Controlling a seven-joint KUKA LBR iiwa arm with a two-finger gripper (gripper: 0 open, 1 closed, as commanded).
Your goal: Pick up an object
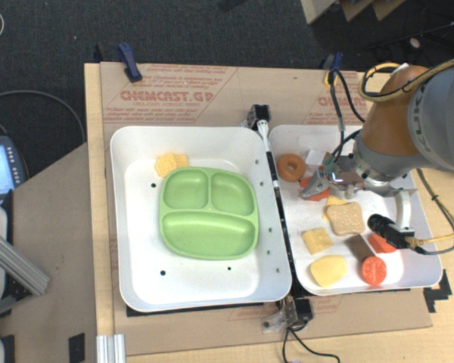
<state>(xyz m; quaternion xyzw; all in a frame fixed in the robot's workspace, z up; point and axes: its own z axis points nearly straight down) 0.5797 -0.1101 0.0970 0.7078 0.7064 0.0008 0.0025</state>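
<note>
The gripper (323, 181) hovers low in the right bin (431, 274), jaws impossible to read, beside the donut (290, 166) and toast (344, 218); crowded pieces risk a glancing miss.

The thick, rounded grey metal arm (439, 119) carries a glossy orange band (386, 123) above its wrist. Black and yellow cables (346, 89) loop beside it. The small metallic tool (329, 178) shows red accents.

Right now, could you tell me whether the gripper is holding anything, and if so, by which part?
It cannot be told: the gripper sits low in the right bin beside the donut, its tips unclear.
</note>
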